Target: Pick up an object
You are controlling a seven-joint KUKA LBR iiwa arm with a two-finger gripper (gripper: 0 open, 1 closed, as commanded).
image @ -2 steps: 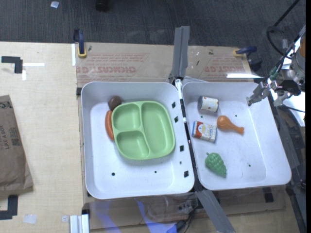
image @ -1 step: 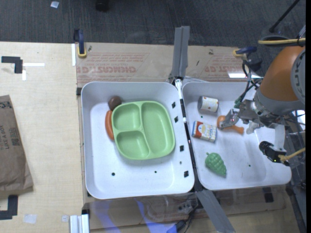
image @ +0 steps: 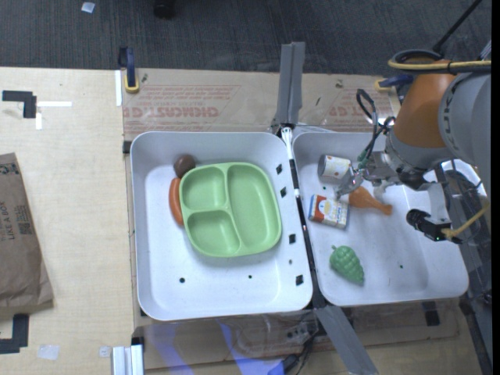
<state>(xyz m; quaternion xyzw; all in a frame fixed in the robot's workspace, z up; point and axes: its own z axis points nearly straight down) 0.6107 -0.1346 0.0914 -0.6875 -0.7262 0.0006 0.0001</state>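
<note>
My tool (image: 349,184) hangs low in the right bin (image: 437,283) among a small can (image: 334,167), a carton (image: 329,211) and an orange drumstick-shaped toy (image: 369,201), nothing visibly lifted yet, and I cannot tell its state.

Dark carpet floor (image: 195,14) lies beyond the pale wooden bench (image: 70,131).

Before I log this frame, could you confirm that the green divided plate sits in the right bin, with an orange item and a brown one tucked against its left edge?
Not quite: the camera view shows the green divided plate in the left bin, not the right one. The orange item and the brown one do sit against its left edge.
</note>
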